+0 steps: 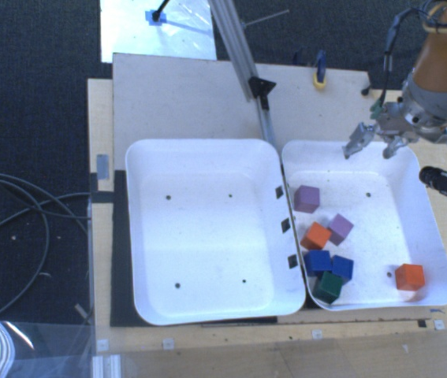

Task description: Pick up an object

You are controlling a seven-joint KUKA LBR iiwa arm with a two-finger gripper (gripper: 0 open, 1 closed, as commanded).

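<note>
Two white bins sit side by side on the bench; the left bin (207, 231) is bare. The right bin (420, 211) holds scattered blocks (327, 246) clustered along its left wall, one orange block (410, 276) near its front right corner. Above its back edge, the gripper (373, 145) hangs spread, holding nothing; no pick made yet.

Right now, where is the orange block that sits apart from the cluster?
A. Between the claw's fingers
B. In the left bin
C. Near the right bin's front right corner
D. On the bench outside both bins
C. The lone orange block lies on the right bin's floor near its front right corner, away from the claw.
</note>
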